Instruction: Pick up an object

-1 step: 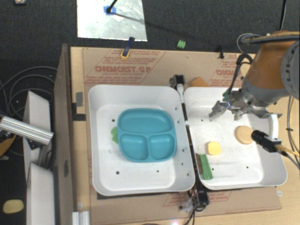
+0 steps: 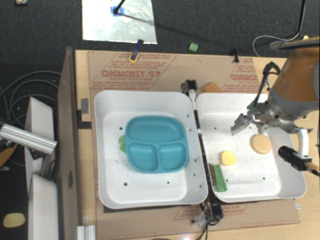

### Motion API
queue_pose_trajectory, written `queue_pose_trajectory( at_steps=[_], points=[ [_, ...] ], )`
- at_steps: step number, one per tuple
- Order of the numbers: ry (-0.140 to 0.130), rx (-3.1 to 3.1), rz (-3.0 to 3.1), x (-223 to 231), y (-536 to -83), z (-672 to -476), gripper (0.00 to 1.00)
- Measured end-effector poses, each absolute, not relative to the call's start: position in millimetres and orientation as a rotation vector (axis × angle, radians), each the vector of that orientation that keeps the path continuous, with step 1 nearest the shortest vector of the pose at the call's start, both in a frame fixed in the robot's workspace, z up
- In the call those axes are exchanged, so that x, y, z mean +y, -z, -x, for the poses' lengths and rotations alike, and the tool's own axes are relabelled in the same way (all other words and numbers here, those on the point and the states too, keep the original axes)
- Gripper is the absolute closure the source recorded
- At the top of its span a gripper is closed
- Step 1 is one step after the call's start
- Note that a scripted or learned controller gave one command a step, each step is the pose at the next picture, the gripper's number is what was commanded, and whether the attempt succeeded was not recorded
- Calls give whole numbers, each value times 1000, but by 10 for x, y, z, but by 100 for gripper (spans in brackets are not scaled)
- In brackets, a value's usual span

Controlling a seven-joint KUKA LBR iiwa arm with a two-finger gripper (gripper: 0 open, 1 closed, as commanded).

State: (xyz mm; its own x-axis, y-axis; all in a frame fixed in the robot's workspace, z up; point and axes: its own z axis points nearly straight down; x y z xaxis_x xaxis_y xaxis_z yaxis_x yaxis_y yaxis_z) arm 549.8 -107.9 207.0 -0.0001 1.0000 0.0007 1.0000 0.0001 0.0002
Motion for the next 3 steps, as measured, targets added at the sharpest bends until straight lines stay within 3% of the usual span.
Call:
queue_pose_trajectory(
  at_steps=[1,2,3],
  points=[
    [1,-2221,2222,-1048,-792,-5446,0],
    [15,-2242,2224,-1360,-1165,-6757,0],
    [3,-2225,2227,-1883,-1153,-6692,0]
  ],
)
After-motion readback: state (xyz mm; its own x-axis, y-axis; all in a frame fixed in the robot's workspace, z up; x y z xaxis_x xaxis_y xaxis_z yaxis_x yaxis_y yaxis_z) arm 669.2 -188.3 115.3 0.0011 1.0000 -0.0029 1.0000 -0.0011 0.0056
